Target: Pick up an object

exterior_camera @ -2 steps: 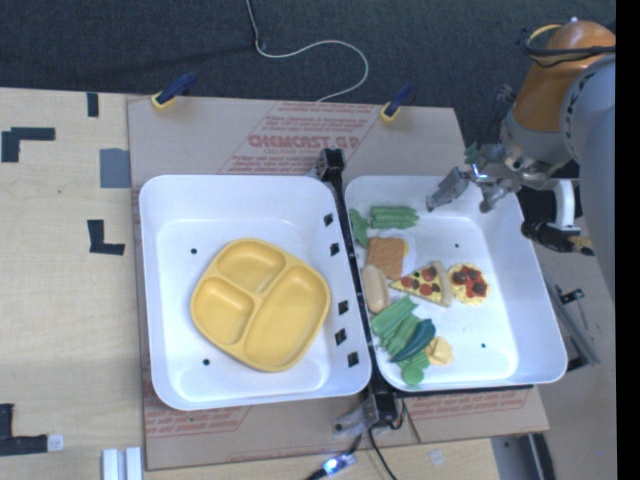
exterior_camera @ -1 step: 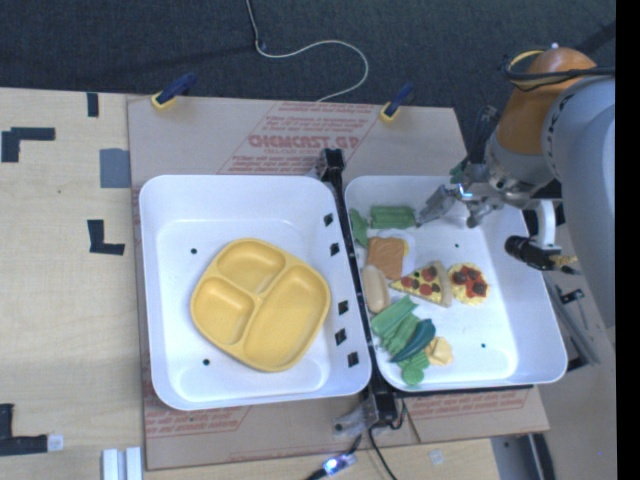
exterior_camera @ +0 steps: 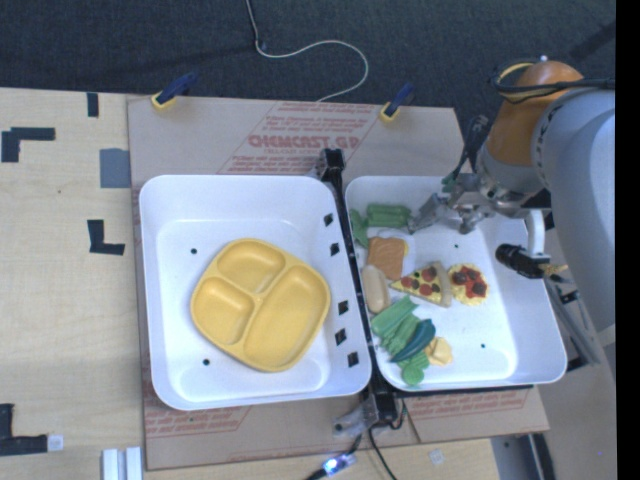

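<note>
On your left, the left bin [exterior_camera: 165,268] is holding a yellow divided plate [exterior_camera: 261,304], lying flat. Moving right, the right bin [exterior_camera: 520,353] is carrying the toy food along its left half — a green piece [exterior_camera: 386,215] at the top, an orange piece [exterior_camera: 387,256], a pizza slice [exterior_camera: 423,283] with a second topped piece [exterior_camera: 467,282] beside it, and green pods [exterior_camera: 402,330] lower down. The gripper [exterior_camera: 432,211] is hovering just right of the green piece, over the bin's upper part; you cannot tell whether it is released or clenched.
</note>
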Motion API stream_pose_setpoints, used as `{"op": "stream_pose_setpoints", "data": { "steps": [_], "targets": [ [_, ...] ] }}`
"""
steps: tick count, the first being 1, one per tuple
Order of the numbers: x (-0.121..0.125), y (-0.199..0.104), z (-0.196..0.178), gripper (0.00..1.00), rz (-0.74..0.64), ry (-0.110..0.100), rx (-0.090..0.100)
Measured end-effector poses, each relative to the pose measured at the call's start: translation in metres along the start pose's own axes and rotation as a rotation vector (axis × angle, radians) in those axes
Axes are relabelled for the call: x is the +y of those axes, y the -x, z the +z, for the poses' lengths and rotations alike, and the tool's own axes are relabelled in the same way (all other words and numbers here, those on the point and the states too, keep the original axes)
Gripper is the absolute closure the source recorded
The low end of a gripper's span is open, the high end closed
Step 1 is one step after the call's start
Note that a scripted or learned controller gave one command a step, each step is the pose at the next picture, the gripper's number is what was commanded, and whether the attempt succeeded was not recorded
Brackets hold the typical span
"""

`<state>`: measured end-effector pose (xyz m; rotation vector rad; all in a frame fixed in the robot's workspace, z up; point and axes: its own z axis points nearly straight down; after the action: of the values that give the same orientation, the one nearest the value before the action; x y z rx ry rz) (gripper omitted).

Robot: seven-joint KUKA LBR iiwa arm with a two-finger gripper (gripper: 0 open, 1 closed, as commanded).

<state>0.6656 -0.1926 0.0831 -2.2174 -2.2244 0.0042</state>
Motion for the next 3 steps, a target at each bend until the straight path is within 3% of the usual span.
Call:
{"op": "stream_pose_setpoints", "data": {
  "steps": [1,3],
  "targets": [
    [0.001,0.000,-0.012,1.00,-0.001,0.003,-0.002],
    [0.013,0.004,-0.103,1.00,0.002,0.008,0.000]
  ]
}}
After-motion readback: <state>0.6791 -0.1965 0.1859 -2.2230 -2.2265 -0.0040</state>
